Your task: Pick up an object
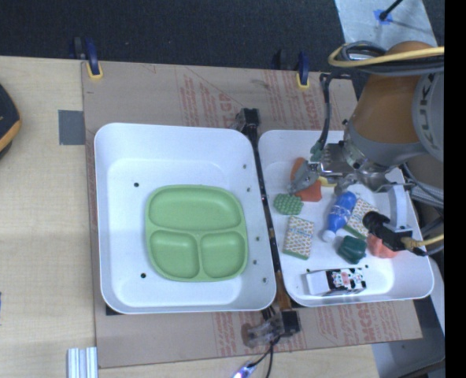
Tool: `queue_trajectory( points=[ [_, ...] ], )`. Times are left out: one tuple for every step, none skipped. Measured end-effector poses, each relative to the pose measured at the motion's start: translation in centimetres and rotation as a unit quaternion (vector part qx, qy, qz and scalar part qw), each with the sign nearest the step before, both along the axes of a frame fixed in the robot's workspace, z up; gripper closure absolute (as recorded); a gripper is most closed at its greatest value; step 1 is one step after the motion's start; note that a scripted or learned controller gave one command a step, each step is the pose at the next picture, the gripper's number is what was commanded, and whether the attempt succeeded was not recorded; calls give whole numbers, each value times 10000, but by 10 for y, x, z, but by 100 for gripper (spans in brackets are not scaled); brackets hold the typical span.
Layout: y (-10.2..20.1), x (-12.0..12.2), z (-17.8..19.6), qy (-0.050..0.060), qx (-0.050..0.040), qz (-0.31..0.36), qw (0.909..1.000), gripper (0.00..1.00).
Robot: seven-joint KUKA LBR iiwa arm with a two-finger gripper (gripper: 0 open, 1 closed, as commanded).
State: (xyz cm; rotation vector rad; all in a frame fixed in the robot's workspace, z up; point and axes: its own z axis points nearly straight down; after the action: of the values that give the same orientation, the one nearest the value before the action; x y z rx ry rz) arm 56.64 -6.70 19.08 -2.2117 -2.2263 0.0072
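Grey arm (pixel 390 124) with orange band reaching into right white bin (pixel 406 288), gripper (pixel 305 181) low over orange block (pixel 310 191) near bin's upper left, finger state impossible to tell, blue bottle (pixel 340 213) just beside, green divided tray (pixel 196 232) in left bin (pixel 119 211).

Bins you see: two (pixel 111 211) (pixel 406 290)
Green tray (pixel 195 231): one
Blue bottle (pixel 341 213): one
Patterned squares: two (pixel 299 236) (pixel 288 205)

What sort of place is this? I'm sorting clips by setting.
Probably a robotics lab bench: two white bins clamped onto a board, a grey and orange arm reaching over small objects, and a green divided tray.
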Motion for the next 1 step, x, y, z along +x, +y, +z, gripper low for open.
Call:
queue_trajectory(
  points=[
    [-27, 28, -96, -44, -3, -17, 10000, 0]
  ],
)
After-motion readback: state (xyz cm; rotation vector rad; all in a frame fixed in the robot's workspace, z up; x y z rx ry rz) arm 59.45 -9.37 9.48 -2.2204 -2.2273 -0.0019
